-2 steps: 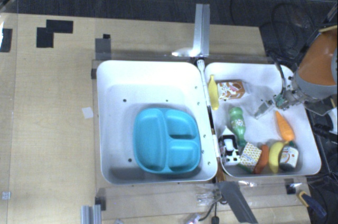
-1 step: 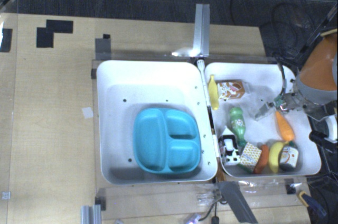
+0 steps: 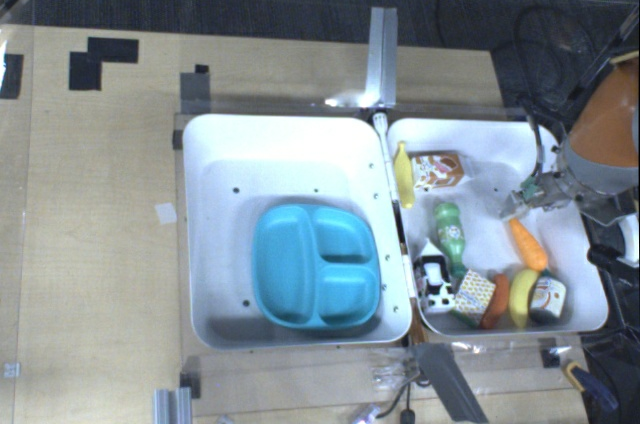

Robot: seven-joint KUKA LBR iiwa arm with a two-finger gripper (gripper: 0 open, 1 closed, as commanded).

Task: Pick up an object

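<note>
We're looking at a wooden bench [image 3: 90,242] on dark carpet, with two white bins: the left bin [image 3: 215,162] holds a blue divided plate [image 3: 315,265]. In the right bin [image 3: 480,137], the carrot [image 3: 527,244] lies slanted, its long axis running far-left to near-right. The gripper [image 3: 535,192] hovers just beyond it; we can't tell its state.

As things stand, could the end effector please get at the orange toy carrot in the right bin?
Probably yes. The end effector sits just above the orange toy carrot, which lies on bare white floor of the right bin with nothing on top; a yellow toy banana lies just below its lower tip.
</note>
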